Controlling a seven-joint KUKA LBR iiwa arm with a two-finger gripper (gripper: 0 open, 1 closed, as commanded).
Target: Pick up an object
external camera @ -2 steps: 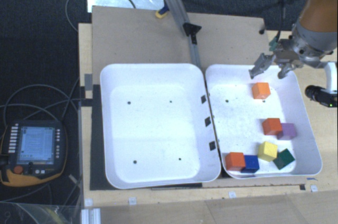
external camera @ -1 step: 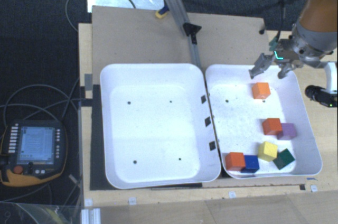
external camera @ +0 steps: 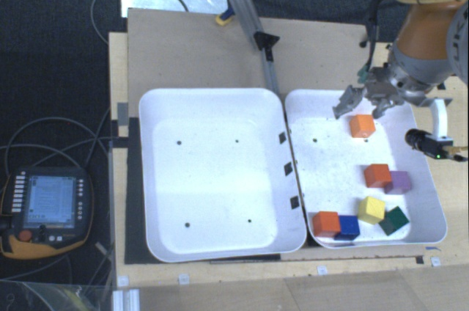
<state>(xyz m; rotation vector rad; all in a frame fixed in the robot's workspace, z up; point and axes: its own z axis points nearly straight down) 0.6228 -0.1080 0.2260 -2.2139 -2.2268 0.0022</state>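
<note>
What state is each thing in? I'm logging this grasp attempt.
gripper: open, fingers straddling above the orange block
orange block: resting in right bin, not lifted
right bin: holds seven blocks
left bin: no blocks inside
handheld screen: lit

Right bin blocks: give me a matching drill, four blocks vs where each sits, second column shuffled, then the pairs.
Blocks:
1. purple block
2. blue block
3. green block
4. upper orange block

Places:
A. against the orange block at the near left corner of the right bin
B. under the gripper, apart from the rest
C. near right, beside the yellow block
D. touching the red-orange block on its right

Pairs: 1-D, 2-A, 3-C, 4-B
</note>
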